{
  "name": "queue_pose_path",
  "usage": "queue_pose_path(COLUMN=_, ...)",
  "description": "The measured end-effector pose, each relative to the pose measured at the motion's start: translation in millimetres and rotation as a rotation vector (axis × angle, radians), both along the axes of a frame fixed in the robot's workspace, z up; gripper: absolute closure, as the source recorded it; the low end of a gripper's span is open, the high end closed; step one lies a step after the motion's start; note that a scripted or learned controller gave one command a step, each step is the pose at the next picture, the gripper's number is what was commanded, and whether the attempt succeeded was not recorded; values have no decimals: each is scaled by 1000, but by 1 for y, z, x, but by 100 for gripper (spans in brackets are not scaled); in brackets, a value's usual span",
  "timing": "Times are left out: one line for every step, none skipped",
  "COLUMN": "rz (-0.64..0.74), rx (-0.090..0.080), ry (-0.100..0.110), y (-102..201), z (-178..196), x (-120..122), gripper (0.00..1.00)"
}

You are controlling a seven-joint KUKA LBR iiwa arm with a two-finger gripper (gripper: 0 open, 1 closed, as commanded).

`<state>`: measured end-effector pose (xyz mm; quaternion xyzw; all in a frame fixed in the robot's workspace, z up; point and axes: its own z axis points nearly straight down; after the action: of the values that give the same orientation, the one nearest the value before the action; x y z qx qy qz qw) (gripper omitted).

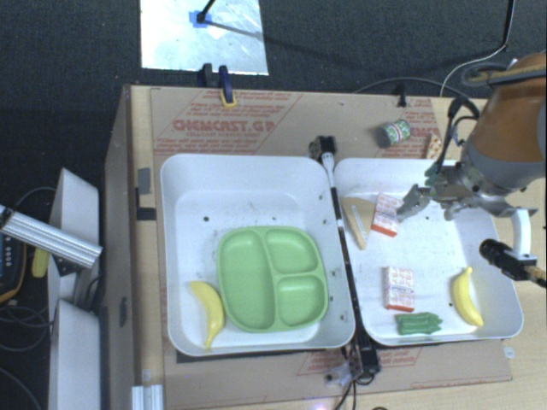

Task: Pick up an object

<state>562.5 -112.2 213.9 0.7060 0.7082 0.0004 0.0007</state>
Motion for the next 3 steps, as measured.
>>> queue_pose_path(rz=-2, rx=0, ry=2, y=-14, z=-69, x=-65, gripper=0)
queue_pose_path(rz=0, rx=1, ry=0, y=19, z=-81, x=-6, gripper=0)
queue_pose_path(rz=0, rx=-3, ry=-10, y=-7, z=-124, x=62, gripper=0)
